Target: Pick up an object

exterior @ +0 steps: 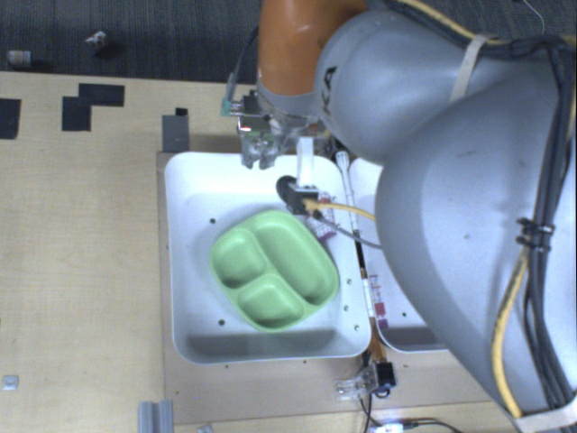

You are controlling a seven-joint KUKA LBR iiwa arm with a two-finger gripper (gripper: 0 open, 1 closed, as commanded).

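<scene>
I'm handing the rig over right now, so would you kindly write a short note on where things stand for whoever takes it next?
Pincer: over the far edge of the left bin, nothing seen between its fingers.
Green tray: three compartments, lying flat in the middle of the left bin, apart from the pincer.
Right bin: mostly hidden under the arm.
Done: no pick yet.
Left: bring the pincer to the tray, grip its rim and lift.

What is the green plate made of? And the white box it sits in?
The green plate looks like plastic: an even pale green, smooth and matte, with soft rounded dividers forming three sections, as moulded dishes have. The white bin also looks like plastic, possibly coated metal: a smooth, slightly glossy surface with rounded corners and small dark holes in its floor. A picture alone cannot settle either.
</scene>
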